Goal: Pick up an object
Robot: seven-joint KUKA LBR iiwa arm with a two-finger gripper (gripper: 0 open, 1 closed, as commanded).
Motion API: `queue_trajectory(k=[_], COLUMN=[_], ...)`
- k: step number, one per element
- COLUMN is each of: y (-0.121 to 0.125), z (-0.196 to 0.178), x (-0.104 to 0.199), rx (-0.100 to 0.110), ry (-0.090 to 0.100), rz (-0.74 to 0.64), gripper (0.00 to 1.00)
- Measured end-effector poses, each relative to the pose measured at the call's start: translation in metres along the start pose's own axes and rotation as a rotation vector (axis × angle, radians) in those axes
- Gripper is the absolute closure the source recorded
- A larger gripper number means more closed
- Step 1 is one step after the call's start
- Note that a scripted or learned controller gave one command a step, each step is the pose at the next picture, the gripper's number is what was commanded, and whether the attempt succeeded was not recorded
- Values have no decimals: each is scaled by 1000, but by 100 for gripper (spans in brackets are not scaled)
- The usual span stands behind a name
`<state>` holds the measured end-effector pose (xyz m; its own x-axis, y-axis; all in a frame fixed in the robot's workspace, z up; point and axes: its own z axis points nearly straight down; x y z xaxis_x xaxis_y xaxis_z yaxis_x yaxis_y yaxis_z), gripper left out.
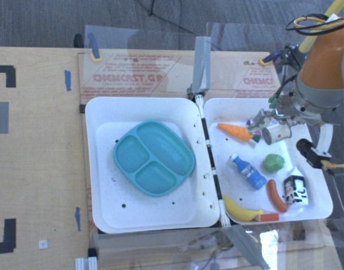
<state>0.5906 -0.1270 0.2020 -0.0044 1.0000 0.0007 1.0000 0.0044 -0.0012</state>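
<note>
Orange plastic carrot (235, 130) lies in the right white bin (325, 210), just to the left of the hand (261, 129), its thick end nearest the hand and its tip pointing away toward the divider between the bins. Hand is low over the upper part of that bin, at the end of the grey arm (321, 75) with the orange band; whether its fingers are apart or together I cannot tell (metal parts overlap and blur there). Contact between hand and carrot: cannot be judged, they look touching or nearly so.

Other contents of the right bin, placed from the hand:
- blue plastic bottle with white cap (248, 171), below and slightly left, lying tilted.
- green round ball (274, 162), below, slightly right.
- red-orange sausage-shaped toy (276, 196), further below, near the bin's lower edge.
- black-and-white small box (295, 189), below and to the right, just beside the sausage toy.
- yellow plastic banana (242, 210), lowest, at the bin's lower left corner.

Left white bin (99, 117), well to the left of the hand, holds a teal three-compartment plastic plate (154, 157). Both bins sit side by side on the wooden bench (37, 151).
</note>
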Motion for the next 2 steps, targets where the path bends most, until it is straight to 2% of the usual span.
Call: queue_trajectory(k=[1,2], y=[1,1], z=[-10,-10], x=[0,-1], rx=[-3,-3], ry=[-1,0], rz=[0,1], gripper=[100,0])
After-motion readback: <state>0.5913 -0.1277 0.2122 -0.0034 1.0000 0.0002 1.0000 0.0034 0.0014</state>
